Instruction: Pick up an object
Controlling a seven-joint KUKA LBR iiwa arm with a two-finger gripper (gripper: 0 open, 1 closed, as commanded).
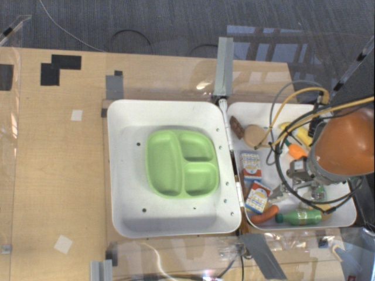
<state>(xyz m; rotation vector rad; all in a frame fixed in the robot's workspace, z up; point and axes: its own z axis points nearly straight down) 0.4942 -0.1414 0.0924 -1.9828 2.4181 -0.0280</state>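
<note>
Left bin is holding a green divided tray, sitting near centre with bare white floor open all around it, widest on the left side. Right bin is looking crowded, little free floor showing. The arm is reaching in from the right, orange band hanging over the bin's right half, with cables looping around it. Gripper is sitting low in the bin's lower middle, partly covered by cables; finger spread cannot be told, and nothing is visibly sitting between them.

Objects lying in the right bin: brown piece and tan round object near the upper left wall; two small cartons with blue and red print along the left wall, text too small to read; red-orange sausage-like item and green bottle lying flat along the front edge, just beside each other; yellow item and orange item near the arm, partly hidden by it.
</note>
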